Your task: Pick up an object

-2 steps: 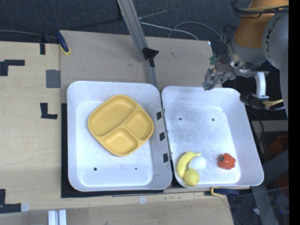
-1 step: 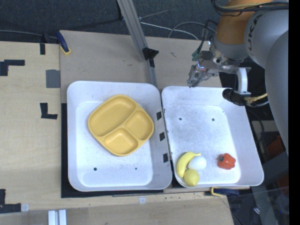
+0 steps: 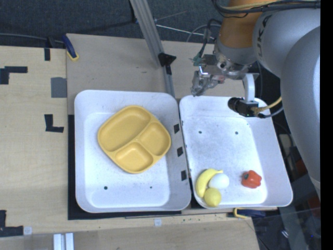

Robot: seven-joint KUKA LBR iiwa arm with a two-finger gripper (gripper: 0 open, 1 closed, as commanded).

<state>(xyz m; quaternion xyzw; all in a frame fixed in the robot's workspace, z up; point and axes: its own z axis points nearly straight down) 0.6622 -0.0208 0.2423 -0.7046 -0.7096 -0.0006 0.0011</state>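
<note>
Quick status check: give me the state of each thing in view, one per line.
gripper: above the right bin's far left corner, nothing between its fingers
yellow divided plate: flat in the left bin, upright
banana: lying in the right bin, touching the white egg
lemon: near corner, against the banana
red pepper: lying apart

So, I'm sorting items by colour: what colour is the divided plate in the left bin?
Yellow; the plate shows plainly in the camera view.

In the right bin's near-left corner, a curved yellow banana [image 3: 206, 178] touches a white egg [image 3: 220, 181] at its three o'clock and a yellow lemon [image 3: 212, 197] at six o'clock. A red pepper [image 3: 251, 179] sits apart at three o'clock.
</note>
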